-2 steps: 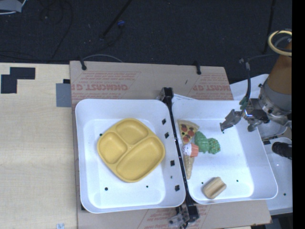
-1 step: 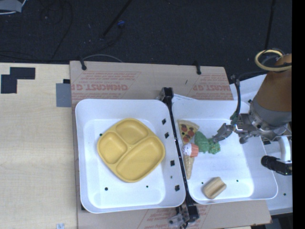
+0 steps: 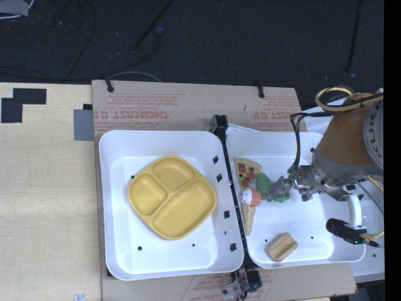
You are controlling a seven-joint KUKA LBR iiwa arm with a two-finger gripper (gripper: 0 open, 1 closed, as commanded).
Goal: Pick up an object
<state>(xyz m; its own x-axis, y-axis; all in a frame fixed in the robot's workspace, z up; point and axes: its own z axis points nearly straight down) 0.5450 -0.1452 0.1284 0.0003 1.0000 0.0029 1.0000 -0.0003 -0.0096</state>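
Low in the right bin (image 3: pixel 313 246), the gripper (image 3: pixel 283 189) reaches in from the right under the arm's orange band, its tip right at a green toy (image 3: pixel 268 187). Whether the tip is apart or clamped on anything I cannot tell — the metal parts blur together against the toy at this slant.

Seen from the one overhead camera, the green toy lies near the divider between the bins, just right of a pizza slice (image 3: pixel 247 170) and above an ice-cream cone (image 3: pixel 249 207) with a red-and-white top. The toy looks to be touching the tip or just beside it; which, I cannot tell. A tan block (image 3: pixel 281 246) sits well apart, nearer the front wall. In the left bin (image 3: pixel 116 231) a yellow tray (image 3: pixel 172 196) with three compartments rests flat.

As a judgement, the task stands at the grasp itself: the approach seems done, with the tip down among the toys, but nothing appears lifted — every object looks to rest on the bin floor. Left to do are a firm grip on one thing, most likely the green toy, and the raise.
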